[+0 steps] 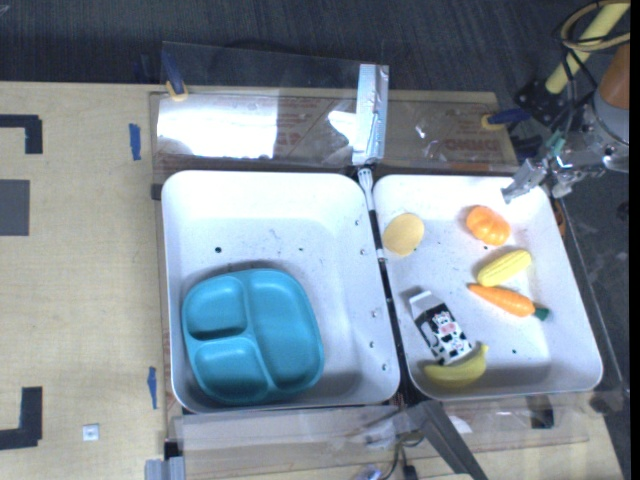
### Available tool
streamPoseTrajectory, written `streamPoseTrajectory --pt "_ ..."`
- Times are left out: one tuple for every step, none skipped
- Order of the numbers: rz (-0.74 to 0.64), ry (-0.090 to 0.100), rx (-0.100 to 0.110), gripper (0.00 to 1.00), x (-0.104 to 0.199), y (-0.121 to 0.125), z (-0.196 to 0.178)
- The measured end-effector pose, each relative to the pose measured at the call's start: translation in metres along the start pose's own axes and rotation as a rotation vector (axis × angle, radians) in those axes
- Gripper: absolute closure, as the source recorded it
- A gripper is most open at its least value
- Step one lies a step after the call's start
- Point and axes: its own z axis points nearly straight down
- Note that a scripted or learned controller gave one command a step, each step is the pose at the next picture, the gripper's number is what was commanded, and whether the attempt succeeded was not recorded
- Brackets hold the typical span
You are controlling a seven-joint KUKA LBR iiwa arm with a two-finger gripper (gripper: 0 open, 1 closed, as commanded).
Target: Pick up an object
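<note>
The right bin [570, 358] holds several toy foods. A pale yellow round piece [403, 233] lies at its upper left, with an orange pepper-like piece [487, 224] to the right of it. Below those lie a yellow corn cob [503, 265] and an orange carrot [505, 300]. A black-and-white spotted carton [442, 329] rests near the front, touching a banana [455, 369]. My gripper [526, 179] hangs over the bin's back right corner, above and to the right of the orange piece, with nothing visible in it.
The left bin [200, 208] holds a blue divided plate [252, 333] at its front. A clear plastic sheet [260, 118] and a metal strip [372, 113] lie behind the bins. Yellow and black cables [585, 28] run by the arm at top right.
</note>
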Motion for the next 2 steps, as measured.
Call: streamPoseTrajectory --pt "-0.169 -0.005 -0.013 0.0 -0.003 0.012 0.062" --pt "-0.345 0.025 0.014 0.0 0.006 0.015 0.107"
